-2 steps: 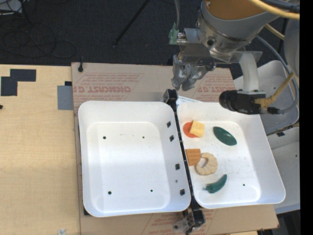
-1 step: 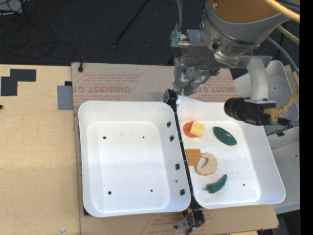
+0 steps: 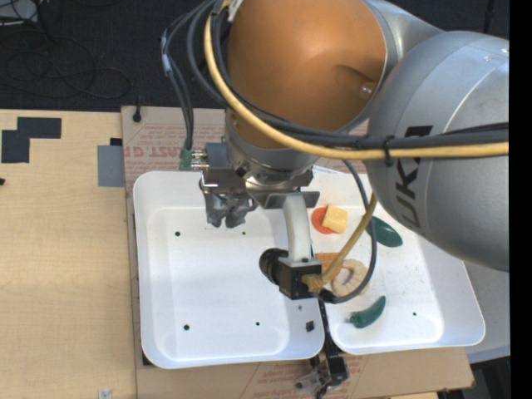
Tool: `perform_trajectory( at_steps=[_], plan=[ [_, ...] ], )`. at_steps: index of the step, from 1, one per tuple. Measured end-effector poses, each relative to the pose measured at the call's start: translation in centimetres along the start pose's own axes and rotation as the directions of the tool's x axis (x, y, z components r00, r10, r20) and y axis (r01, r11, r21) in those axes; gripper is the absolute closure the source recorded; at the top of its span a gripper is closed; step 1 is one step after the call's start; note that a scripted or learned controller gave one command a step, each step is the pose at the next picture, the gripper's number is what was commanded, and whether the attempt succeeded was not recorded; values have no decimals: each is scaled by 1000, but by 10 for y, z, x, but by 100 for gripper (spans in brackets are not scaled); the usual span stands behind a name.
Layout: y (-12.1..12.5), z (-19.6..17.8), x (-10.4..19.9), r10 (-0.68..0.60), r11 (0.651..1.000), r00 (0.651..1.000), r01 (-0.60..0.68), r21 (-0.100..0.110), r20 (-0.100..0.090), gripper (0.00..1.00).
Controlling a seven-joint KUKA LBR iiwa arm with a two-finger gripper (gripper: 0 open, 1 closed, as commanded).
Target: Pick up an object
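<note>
My gripper [image 3: 227, 213] hangs low over the back of the left bin [image 3: 166, 306], above bare white floor with no object under it. The objects lie in the right bin [image 3: 453, 322]. A yellow block [image 3: 337, 219] rests against a red piece [image 3: 319, 219] near the back. To their right sits a dark green piece [image 3: 386, 232]. A tan ring-shaped thing [image 3: 347, 276] lies mid-bin, partly behind the arm's cable. A green curved piece [image 3: 368, 312] lies near the front. The arm hides much of the right bin's back.
The big grey and orange arm body [image 3: 332, 65] covers the upper middle and right of the view. Cardboard [image 3: 158, 140] lies under the bins, and a wooden bench top [image 3: 58, 256] spreads to the left.
</note>
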State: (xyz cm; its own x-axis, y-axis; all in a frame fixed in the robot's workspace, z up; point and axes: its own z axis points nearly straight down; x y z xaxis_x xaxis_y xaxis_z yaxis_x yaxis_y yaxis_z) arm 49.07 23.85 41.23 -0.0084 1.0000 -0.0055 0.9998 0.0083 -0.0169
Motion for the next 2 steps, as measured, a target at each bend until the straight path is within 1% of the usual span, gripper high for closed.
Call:
perform_trajectory(
  at_steps=[1, 2],
  plan=[
    [-16, -78, 5, 6, 1000, 1000, -6, -20, -8, 100],
    [-17, -128, 5, 3, 1000, 1000, -3, -18, -6, 100]
  ],
)
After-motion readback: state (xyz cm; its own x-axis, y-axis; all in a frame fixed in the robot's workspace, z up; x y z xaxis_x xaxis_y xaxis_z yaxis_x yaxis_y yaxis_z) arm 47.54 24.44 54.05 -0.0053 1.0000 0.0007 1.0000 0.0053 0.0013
